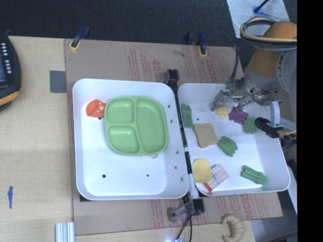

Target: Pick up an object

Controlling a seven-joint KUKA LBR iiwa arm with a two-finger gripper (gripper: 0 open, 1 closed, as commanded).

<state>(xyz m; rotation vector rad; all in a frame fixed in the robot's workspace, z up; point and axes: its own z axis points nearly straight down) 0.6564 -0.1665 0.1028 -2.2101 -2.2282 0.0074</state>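
My gripper (228,101) hangs over the far edge of the right bin (272,155), just above a small yellow piece (221,112) and a purple toy (238,116). A round green toy (250,125) lies beside the purple one. The same bin also holds a green pickle (186,116), a brown bread slice (205,134), a green vegetable (227,145), a yellow block (202,170), a red-and-white packet (218,175) and another green piece (253,174). Nothing shows held in the gripper.
In the left bin (91,175) lie a green divided plate (136,125) and a red toy (95,108). A black handset (7,69) sits at the bench's left edge. Blue clamps (202,44) hold the cardboard, and a tan curled object (233,227) lies in front.
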